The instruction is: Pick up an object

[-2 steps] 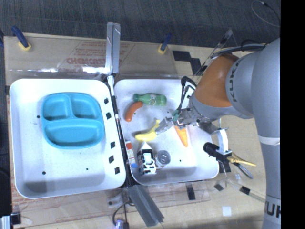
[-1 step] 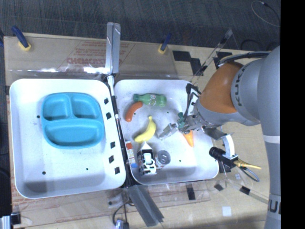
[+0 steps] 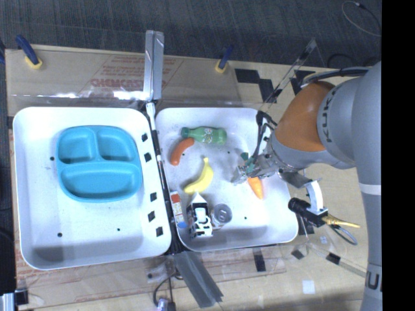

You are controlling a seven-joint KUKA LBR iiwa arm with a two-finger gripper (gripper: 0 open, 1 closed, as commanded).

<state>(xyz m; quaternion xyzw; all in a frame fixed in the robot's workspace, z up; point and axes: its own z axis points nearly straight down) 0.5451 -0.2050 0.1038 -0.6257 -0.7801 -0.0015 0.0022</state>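
**End effector low in the right bin, beside the carrot**

The arm (image 3: 337,125) reached in from the right, and its end effector (image 3: 249,169) sat low inside the right bin (image 3: 275,233), at that bin's right side. Whether its fingers were wide or narrow could not be told. A carrot (image 3: 257,186) lay just beside it, on its near side; contact could not be judged. Left of it lay a banana (image 3: 201,178), with a sausage (image 3: 181,151) and a green bottle (image 3: 204,135) farther back. At the near edge were a can (image 3: 222,214) and a small black and white object (image 3: 200,219). The left bin (image 3: 29,238) held a blue tray (image 3: 98,162). Both bins rested on the tabletop (image 3: 194,70).
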